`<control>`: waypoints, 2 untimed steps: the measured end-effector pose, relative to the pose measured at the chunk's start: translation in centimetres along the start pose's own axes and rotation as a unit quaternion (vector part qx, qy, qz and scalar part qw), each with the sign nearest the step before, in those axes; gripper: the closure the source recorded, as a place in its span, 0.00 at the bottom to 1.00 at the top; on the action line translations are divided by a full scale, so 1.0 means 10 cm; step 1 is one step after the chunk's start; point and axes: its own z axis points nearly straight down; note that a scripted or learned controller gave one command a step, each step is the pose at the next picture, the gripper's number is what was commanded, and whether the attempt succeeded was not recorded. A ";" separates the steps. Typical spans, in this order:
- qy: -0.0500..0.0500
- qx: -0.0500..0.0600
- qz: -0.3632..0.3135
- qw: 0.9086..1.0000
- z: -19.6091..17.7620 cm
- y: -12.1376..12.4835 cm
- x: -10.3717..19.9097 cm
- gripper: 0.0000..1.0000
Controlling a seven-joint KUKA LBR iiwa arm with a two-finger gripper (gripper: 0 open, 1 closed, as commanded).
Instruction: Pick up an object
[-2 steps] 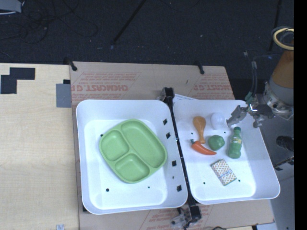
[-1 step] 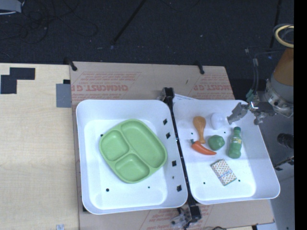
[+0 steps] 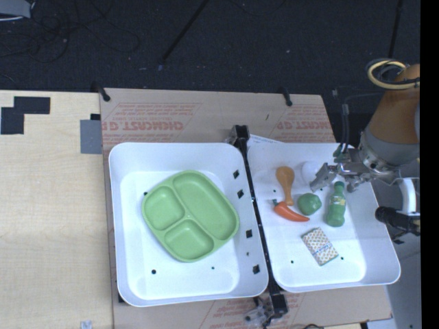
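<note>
Pincer [image 3: 337, 175] above green bottle [image 3: 336, 207] — upright

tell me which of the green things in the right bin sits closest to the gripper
The green bottle. It lies just below the gripper, by the bin's right wall. The other, a green pepper, sits further left, next to the orange carrot.

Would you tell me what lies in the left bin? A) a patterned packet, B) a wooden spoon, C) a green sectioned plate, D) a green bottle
C: the green sectioned plate lies by itself in the left bin.
</note>
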 end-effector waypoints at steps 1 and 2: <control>-0.002 -0.005 0.000 1.000 0.60 0.02 -0.03 0.00; 0.000 -0.002 0.000 1.000 0.91 0.02 -0.02 0.00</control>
